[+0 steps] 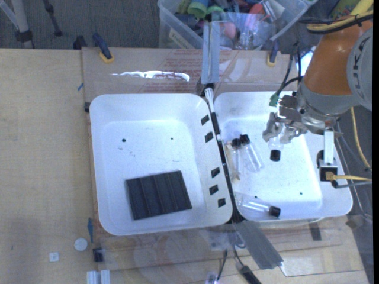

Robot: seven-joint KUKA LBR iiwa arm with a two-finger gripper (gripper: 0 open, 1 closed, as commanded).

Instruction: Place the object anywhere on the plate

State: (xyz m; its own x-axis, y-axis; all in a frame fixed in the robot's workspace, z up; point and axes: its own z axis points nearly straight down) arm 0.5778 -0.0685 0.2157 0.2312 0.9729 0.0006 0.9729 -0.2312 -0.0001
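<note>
A black ridged plate (159, 194) lies flat in the left bin (112, 114), towards its front. In the right bin (308, 188) lie clear plastic vials with black caps: two close together (247, 154) near the divider and one (260, 207) at the front edge. A small black cap-like piece (275, 155) sits on the bin floor. My gripper (282, 135) hangs over the right bin's middle, just above and slightly behind that black piece, to the right of the paired vials. Nothing shows held in it.
A raised divider with black clips (213, 152) separates the two bins. A clear tub of coloured toys (237, 10) stands behind the bins. Yellow cables (349, 176) trail along the right bin's right rim.
</note>
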